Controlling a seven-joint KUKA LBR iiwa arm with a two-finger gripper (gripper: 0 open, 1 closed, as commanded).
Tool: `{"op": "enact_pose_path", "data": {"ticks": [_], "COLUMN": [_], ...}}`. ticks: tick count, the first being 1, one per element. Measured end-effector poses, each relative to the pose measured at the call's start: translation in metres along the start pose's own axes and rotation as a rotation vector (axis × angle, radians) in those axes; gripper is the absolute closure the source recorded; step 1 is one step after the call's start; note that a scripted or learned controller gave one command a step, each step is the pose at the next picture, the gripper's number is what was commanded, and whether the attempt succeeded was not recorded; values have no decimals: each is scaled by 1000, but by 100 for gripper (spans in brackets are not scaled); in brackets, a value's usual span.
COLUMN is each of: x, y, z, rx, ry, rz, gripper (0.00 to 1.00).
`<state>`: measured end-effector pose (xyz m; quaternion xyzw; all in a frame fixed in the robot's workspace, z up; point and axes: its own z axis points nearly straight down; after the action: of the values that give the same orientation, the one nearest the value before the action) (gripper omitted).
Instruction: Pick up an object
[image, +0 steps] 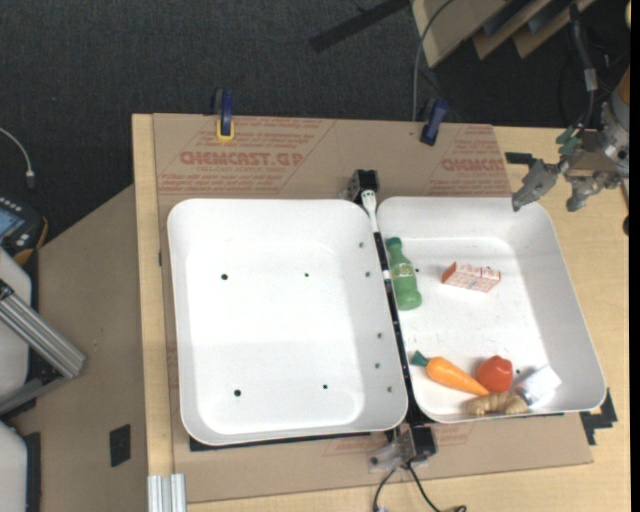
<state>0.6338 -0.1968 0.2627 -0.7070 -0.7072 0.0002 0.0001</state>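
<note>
Tool (556, 190) open, gripping nothing, at 1 o'clock above right bin (560, 250). Inside: bottle (403, 275) at 9, carrot (452, 375) and tomato (494, 373) at 6.

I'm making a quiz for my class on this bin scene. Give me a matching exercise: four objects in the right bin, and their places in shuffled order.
Objects:
1. green bottle
2. carrot
3. red-and-white box
4. tomato

Places:
A. middle of the right bin
B. just right of the carrot
C. along the bin's left wall
D. near the front edge, leaf end pointing left

Pairs: 1-C, 2-D, 3-A, 4-B
</note>
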Motion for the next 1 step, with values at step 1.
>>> {"op": "enact_pose_path", "data": {"ticks": [1], "x": [-23], "y": [-10], "z": [173], "rx": [10], "ry": [11], "rz": [0], "gripper": [0]}}
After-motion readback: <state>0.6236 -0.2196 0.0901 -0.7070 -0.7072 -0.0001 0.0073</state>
